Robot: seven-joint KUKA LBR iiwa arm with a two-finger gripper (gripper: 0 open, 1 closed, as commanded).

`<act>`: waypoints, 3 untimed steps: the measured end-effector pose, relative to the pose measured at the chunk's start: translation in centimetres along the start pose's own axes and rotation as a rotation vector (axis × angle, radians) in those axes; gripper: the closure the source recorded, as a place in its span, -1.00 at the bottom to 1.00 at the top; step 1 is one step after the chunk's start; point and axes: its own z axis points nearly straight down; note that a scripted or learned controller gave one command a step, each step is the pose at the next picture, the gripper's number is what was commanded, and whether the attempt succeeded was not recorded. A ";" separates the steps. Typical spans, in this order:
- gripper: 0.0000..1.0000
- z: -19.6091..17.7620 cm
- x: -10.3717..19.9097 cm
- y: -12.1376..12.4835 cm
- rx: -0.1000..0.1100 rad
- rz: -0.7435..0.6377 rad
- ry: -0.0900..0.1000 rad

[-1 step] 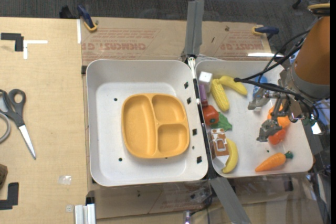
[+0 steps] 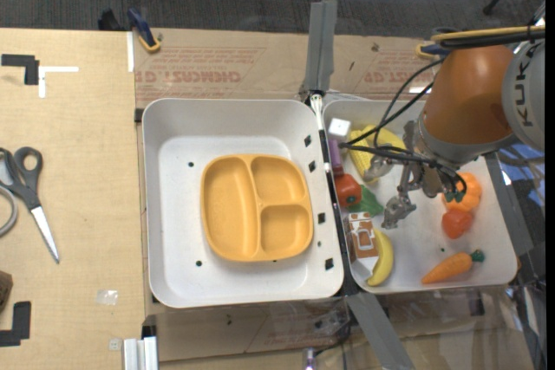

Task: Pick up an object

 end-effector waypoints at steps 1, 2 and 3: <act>-1.00 2.1 0.2 -0.1 0.000 0.072 -0.001; -1.00 2.2 7.0 -1.0 0.001 0.208 0.001; -1.00 2.1 -0.3 -2.1 0.000 0.239 -0.001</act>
